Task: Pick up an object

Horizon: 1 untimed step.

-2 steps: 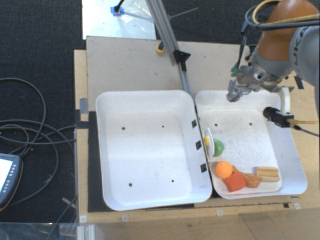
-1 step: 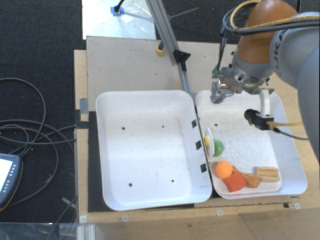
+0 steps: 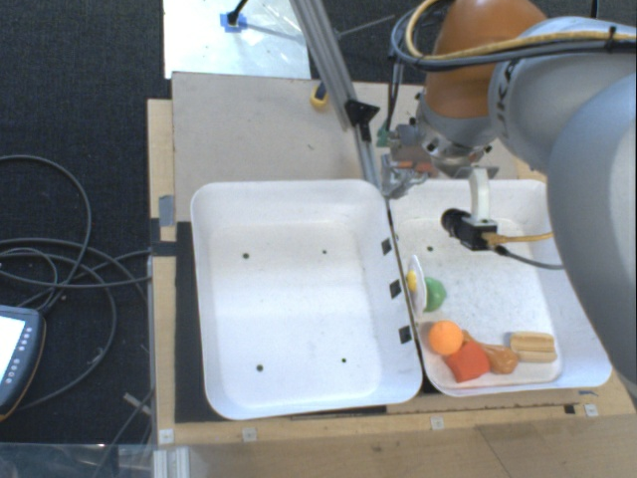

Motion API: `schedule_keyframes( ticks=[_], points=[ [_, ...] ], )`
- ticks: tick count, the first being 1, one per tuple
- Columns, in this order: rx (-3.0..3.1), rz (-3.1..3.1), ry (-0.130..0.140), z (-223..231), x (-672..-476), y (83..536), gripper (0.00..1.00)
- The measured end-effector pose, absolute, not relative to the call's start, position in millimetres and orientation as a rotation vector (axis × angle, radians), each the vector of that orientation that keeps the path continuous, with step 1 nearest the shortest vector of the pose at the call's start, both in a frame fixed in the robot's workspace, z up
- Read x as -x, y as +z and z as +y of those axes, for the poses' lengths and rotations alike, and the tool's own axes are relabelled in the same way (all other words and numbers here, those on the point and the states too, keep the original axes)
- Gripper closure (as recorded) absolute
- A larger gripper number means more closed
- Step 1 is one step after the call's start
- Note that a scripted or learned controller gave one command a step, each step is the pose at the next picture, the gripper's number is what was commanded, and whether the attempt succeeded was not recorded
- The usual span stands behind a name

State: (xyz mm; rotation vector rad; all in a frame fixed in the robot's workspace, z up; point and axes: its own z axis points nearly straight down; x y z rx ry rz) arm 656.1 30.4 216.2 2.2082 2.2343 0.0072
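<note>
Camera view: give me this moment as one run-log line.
tool: over the bins' far divider | holding: nothing seen | orange ball, red block: right bin, near end

Two shallow white plastic bins (image 3: 299, 297) side by side on a pale wooden bench (image 3: 249, 118); black cables (image 3: 60, 257) looping left; possibly a handheld screen (image 3: 15, 352).
</note>
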Motion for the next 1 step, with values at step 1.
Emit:
schedule_keyframes(
  ticks=[1],
  points=[
    [-2.210, 2.233, 0.005, 77.3, -657.8, 214.9, 1.00]
  ],
)
